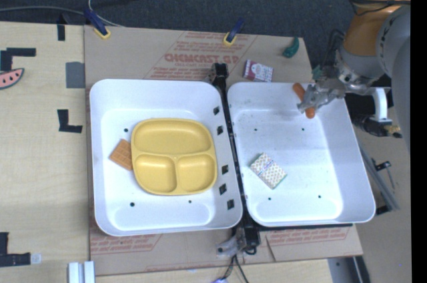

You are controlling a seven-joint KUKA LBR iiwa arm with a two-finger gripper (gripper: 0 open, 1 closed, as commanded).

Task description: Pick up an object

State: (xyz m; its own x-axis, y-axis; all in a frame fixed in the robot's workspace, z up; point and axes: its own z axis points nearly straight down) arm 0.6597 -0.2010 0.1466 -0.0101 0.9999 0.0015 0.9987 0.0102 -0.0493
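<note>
My gripper (315,97) hangs over the far right corner of the right bin (333,161), on the grey arm with its orange band (373,21). A small orange object (301,93), long and thin like a carrot, lies right at the gripper tip and is partly covered by it. Whether it is gripped or just lying under the tip cannot be made out. A white patterned block (268,171) rests near the middle of the right bin, well apart from the gripper.
The left bin (113,201) holds a yellow divided plate (175,156) with a tan cracker-like piece (121,155) at its left edge. Behind the bins, on the cardboard, lie a small red-and-white packet (257,71) and a green object (291,47).
</note>
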